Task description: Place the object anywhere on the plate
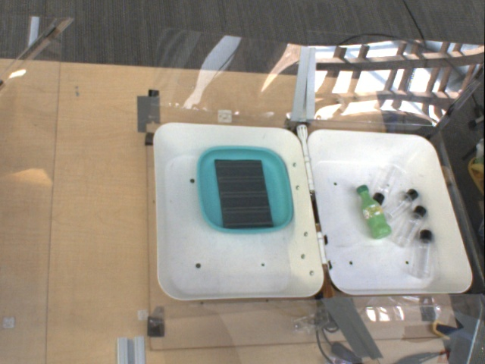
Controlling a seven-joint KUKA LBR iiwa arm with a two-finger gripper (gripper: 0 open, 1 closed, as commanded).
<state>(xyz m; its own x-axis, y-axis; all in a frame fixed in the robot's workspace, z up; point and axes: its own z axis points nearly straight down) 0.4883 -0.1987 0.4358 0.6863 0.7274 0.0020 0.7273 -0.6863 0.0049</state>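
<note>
A wooden counter (76,203) carries two shallow white bins side by side. The left bin (182,264) holds a teal plate (206,203) with a dark ribbed mat (244,194) lying on it, toward the bin's far edge. The right bin (356,271) holds a small green bottle (373,213) near its middle, lying beside several clear vials with black caps (413,218). The end effector's state cannot be told. Judging from this, the pick has not begun; the next move calls for reaching down to grasp one object.
</note>
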